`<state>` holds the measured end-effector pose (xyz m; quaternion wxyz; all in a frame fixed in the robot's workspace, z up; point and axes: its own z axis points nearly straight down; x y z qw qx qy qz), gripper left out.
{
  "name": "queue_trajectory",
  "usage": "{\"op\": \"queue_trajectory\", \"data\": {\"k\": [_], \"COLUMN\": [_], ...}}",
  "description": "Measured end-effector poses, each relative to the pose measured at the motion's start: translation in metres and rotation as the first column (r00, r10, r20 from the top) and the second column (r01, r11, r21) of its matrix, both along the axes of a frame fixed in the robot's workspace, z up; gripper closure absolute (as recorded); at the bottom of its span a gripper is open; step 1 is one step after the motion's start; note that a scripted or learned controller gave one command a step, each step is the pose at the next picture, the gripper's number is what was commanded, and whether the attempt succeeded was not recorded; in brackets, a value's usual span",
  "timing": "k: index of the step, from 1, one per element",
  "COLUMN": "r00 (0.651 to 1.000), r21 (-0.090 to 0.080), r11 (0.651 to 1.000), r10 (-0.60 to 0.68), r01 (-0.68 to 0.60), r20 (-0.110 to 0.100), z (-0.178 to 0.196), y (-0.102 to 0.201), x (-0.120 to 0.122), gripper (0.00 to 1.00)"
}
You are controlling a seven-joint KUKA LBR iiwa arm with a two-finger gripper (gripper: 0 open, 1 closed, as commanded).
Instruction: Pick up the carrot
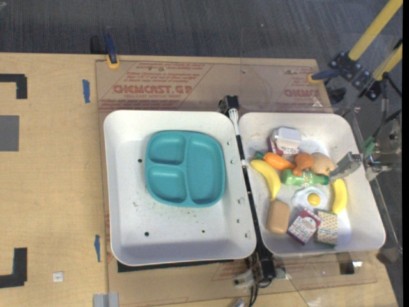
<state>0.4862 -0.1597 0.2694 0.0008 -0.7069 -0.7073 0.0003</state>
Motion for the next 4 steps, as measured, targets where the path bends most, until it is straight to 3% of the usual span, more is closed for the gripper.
{"op": "queue_trajectory", "data": {"k": [1,2,3,4], "r00": [1.0,1.0,0.997,0.996], "r21": [0.003,-0.002,0.0,-0.007], "r11": [1.0,1.0,0.997,0.996], "r10": [-0.003,-0.02,-0.083,-0.084], "r01": [0.003,0.02,0.083,0.084], "r20": [-0.004,0.008,0.007,0.018], "z": [-0.068,-0.142,-0.18,-0.167], "y": [0.06,0.059,0.069,0.066], "x": [0.076,0.102,0.124,0.127], "gripper": [0.0,0.0,0.0,1.0]}}
